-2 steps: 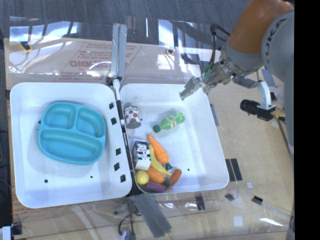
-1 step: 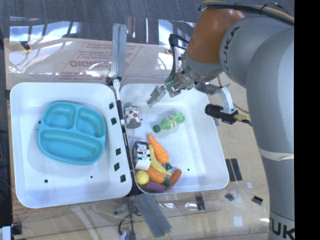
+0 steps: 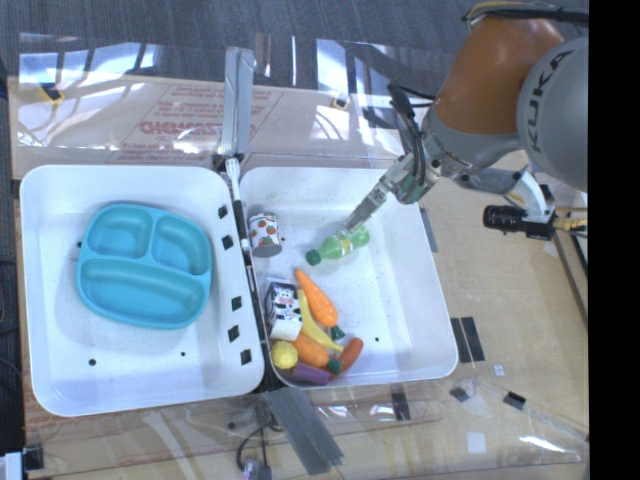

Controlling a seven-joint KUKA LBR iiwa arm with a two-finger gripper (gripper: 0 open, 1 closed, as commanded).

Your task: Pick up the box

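The right-hand white bin [image 3: 400, 298] serves as the landmark here, with its twin, the left-hand bin [image 3: 50, 268], touching it along a hinged middle seam. Inside the left-hand bin lies a blue divided plate [image 3: 145, 265] with three compartments. The box [image 3: 285, 310], a small carton printed with a black-and-white cow pattern, sits in the right-hand bin near its left wall, toward the front half, lying among a heap of toy food: an orange carrot [image 3: 316, 296] lies just beside it on its right, touching or nearly so, with a yellow piece [image 3: 285, 355], a purple piece [image 3: 311, 373] and a reddish-orange piece [image 3: 350, 353] clustered at the front rim. A small can [image 3: 264, 233] with a red-spotted label stands near the left wall, farther back than the box. A green bottle [image 3: 338, 247] lies on its side around the middle of the bin. The gripper [image 3: 356, 221] reaches in from the right on the grey arm with its orange band [image 3: 490, 53], slanting down to a point just at the far end of the green bottle, well apart from the box. Its slim tip looks narrow, but I cannot tell whether it is closed or has hold of anything.
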